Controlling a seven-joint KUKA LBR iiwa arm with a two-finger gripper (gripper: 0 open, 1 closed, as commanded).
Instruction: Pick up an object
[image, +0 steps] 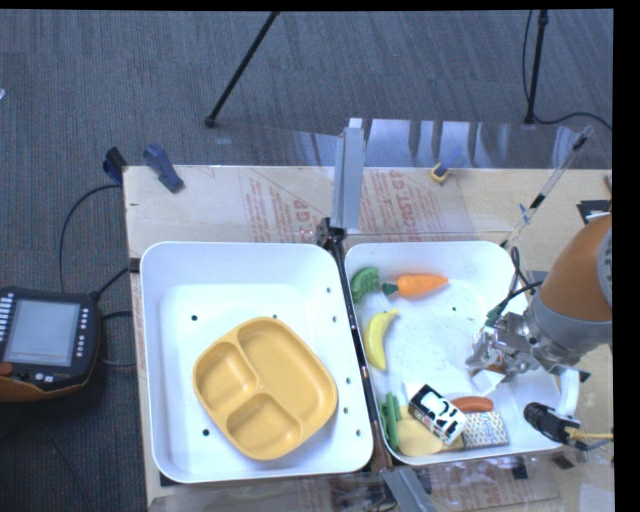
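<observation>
The gripper (497, 352) is hanging low over the right bin (455, 255), probably searching a target; its state I cannot tell. The banana (377, 338) is lying left, carrot (418, 284) farther.

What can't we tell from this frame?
- Pincer: too small and cluttered in the camera view to tell how it is set, or whether it touches anything.
- Pile at the right bin's near edge: the box overlaps the yellow piece and red piece; their full shapes are hidden.
- Box print: too small to read.
- Arm: cut off by the right edge.
</observation>
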